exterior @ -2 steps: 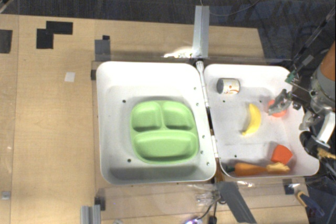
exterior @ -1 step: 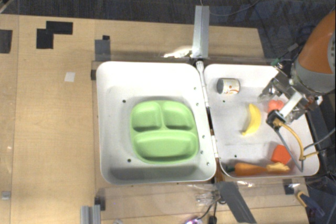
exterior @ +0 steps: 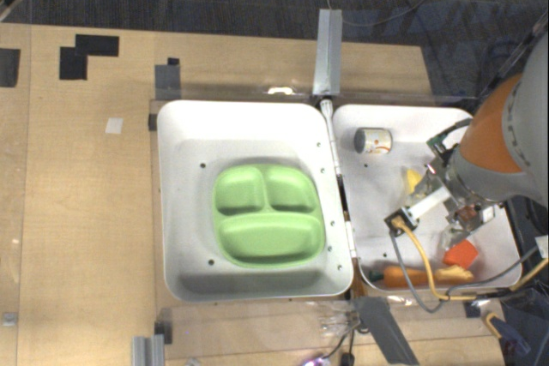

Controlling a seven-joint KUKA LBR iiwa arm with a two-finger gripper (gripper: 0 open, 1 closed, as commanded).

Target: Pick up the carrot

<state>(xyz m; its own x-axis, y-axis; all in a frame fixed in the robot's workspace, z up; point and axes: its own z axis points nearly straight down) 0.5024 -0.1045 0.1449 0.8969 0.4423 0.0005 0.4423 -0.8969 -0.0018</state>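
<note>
Here the carrot (exterior: 426, 275) lies flat along the front wall of the right bin (exterior: 369, 184), at about 6 o'clock in it. The gripper (exterior: 464, 219) hangs above, toward 1 o'clock from the carrot, beside an orange block (exterior: 461, 255); whether it grips anything, I cannot tell. A green tray (exterior: 268, 213) sits in the left bin (exterior: 184, 184).

Chunky grey arm (exterior: 530, 103) with a fat orange band (exterior: 487, 141) above the wrist — yellow cable (exterior: 420, 263) looping off it, plus black wires and a white block.
</note>
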